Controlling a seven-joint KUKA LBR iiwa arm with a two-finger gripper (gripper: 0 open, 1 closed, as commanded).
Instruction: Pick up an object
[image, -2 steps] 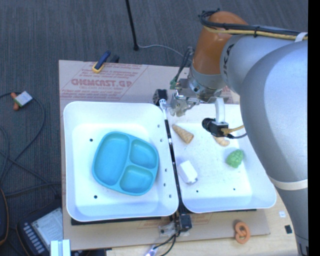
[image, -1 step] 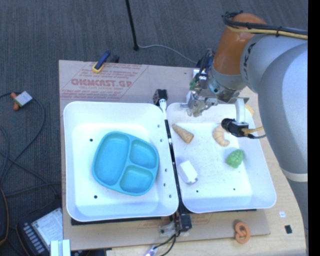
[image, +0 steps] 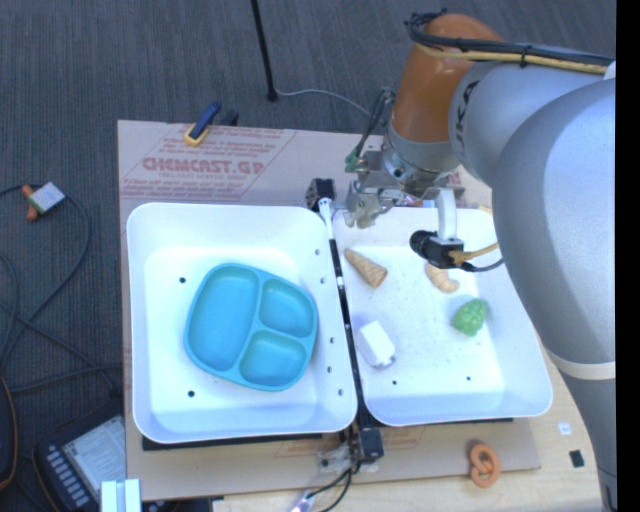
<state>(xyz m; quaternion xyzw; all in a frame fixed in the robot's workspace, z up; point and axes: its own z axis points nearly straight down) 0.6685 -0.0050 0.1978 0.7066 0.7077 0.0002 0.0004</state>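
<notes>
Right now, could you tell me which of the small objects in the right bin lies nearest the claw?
The tan cone, near the bin's left wall just below the claw. The white block and green piece lie farther down.

Bright, even light; white bins (image: 160, 240) nearly glare, soft shadows (slightly grainy), near arm (image: 560, 200) blurred.
</notes>
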